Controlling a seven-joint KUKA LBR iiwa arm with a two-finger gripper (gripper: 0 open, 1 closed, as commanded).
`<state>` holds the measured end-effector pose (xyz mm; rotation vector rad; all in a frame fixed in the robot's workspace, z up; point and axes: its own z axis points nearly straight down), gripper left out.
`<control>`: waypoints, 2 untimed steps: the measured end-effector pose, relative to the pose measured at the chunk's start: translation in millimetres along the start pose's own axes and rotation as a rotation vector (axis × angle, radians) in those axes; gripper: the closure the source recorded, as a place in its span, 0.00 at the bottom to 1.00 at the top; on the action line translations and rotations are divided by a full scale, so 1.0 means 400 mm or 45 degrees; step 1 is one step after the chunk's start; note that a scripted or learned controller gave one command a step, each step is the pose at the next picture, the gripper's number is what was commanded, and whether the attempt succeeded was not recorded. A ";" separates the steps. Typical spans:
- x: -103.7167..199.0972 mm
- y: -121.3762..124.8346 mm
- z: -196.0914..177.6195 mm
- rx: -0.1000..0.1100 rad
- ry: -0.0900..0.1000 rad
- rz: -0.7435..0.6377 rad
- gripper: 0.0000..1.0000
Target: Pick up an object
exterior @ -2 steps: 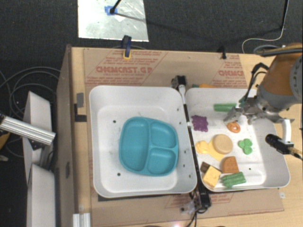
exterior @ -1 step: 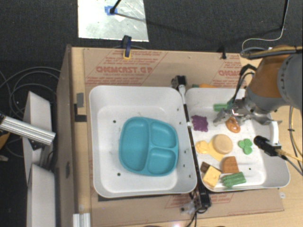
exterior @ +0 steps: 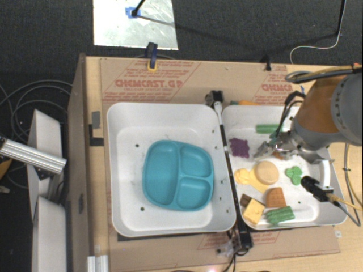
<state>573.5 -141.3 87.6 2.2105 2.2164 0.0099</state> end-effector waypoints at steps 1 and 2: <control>0.022 0.245 0.005 0.018 0.002 -0.004 0.00; -0.004 0.241 0.004 0.012 0.005 0.001 0.00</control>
